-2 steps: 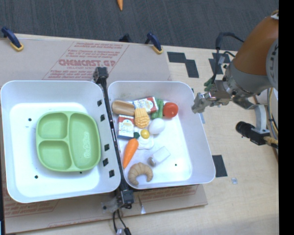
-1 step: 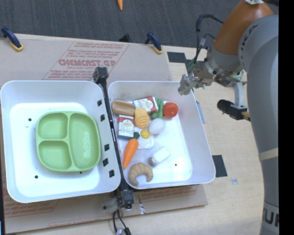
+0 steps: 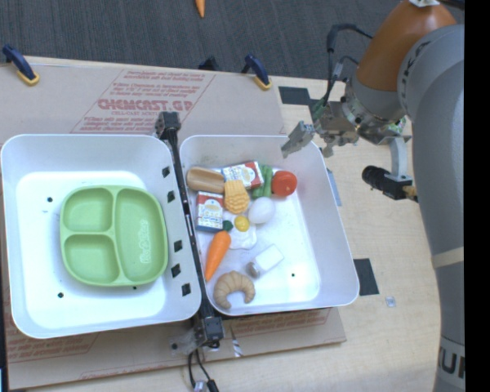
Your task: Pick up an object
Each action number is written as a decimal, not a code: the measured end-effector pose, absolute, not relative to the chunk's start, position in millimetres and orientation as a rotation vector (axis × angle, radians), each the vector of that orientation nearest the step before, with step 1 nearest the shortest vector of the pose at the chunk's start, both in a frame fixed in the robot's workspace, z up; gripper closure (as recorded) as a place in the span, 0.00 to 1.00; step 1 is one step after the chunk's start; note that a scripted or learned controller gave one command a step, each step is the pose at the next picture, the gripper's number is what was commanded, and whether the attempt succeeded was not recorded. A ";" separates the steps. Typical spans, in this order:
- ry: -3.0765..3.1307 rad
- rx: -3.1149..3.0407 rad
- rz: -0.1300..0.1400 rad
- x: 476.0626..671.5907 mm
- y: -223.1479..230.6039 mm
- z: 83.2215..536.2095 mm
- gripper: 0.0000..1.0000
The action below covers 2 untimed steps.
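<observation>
The gripper [image 3: 304, 140] is seen with fingers spread and nothing grasped, while a tomato [image 3: 283, 183] and carrot [image 3: 216, 254] are found below-left of them.

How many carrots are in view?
2: one carrot lies in the right bin beside the croissant; a second carrot lies on the floor beyond the bench. Others may be hidden.

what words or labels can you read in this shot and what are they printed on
"CHEMCAST GP": large red print on the brown protective paper sheet under the two bins.
Smaller red lines above and below that name on the same sheet: too blurred to read.
Two red and white toy food packets in the right white bin: printing too small to read.
</observation>
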<state>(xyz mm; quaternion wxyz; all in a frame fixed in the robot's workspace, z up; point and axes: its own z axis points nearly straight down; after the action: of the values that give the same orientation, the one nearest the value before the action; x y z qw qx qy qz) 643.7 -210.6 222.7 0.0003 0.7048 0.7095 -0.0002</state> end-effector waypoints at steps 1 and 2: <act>2.213 2.206 0.008 577.6 -214.8 117.1 0.00; 2.206 2.191 0.006 518.7 -217.5 102.2 0.00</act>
<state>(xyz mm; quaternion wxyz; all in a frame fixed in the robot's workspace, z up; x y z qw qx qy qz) 518.7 -217.5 102.2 0.0162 0.7047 0.7093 0.0018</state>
